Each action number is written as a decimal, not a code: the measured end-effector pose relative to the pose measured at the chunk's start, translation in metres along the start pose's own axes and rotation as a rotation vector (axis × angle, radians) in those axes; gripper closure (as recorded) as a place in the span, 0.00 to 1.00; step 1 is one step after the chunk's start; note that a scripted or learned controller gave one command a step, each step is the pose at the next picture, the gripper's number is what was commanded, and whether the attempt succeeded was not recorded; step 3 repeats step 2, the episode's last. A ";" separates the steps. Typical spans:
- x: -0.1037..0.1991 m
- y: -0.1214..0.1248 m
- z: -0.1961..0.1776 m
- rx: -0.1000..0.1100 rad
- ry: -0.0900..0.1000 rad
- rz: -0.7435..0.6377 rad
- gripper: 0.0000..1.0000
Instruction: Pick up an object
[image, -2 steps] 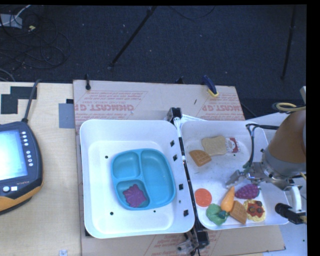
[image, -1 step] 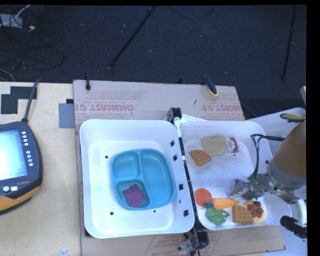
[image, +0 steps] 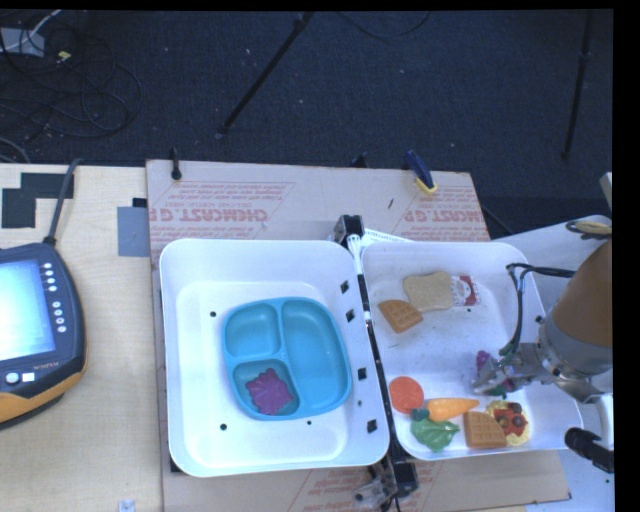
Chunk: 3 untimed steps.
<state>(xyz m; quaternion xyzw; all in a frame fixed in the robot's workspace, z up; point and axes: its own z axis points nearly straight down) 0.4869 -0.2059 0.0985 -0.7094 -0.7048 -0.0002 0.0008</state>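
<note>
Three rounded compartments shape glossy blue tray (image: 290, 355).

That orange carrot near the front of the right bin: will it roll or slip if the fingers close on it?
The carrot looks smooth and tapered, so it may slide toward its thin end when squeezed. Its rounded body could roll if nudged sideways, though the green vegetable and red slice touching it may check that. It looks like light, rigid toy food.

Two white bins (image: 190, 300); one blue tray (image: 300, 345); one purple item (image: 267, 390); one carrot (image: 452, 407); two waffles (image: 400, 316).
</note>
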 end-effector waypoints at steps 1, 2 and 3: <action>0.096 0.023 -0.009 0.001 0.002 -0.014 1.00; 0.168 0.057 -0.093 -0.007 0.001 -0.015 1.00; 0.168 0.057 -0.093 -0.007 0.001 -0.015 1.00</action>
